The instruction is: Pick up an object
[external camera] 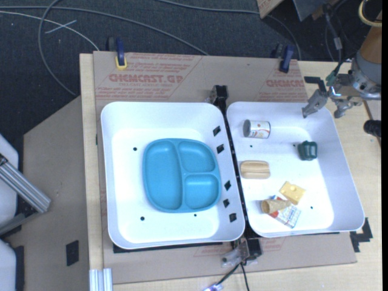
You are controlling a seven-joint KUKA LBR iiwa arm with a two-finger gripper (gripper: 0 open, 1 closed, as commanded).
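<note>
Left bin (115,132): it is holding a blue divided plate (181,174), lying flat near the middle; broad, stiff and smooth, it is offering little for two fingers except its raised rim.
Right bin (339,156): it is carrying all the small things, spread well apart, with bare white floor around each, so a descent from above is looking unobstructed.
Gripper (326,103): it is hanging over the far right corner of the right bin, fingers spread apart with nothing between them.
Bread roll (255,170): it is lying close to the wall between the bins; probably light and soft, best pinched across its short width, though the nearby wall is leaving less room on that side.
Small can (257,128): it is lying on its side at the far end; rigid, smooth and likely to roll, so the grip should be closing across the round body.
Packets (285,202): a yellow piece, a brownish one and a printed wrapper are lying touching or overlapping near the front; too blurred to tell apart, probably thin and awkward.
Green object (307,150): it is sitting nearest the gripper with open floor all round; compact and seemingly stiff, it is looking like the easiest pick.
</note>
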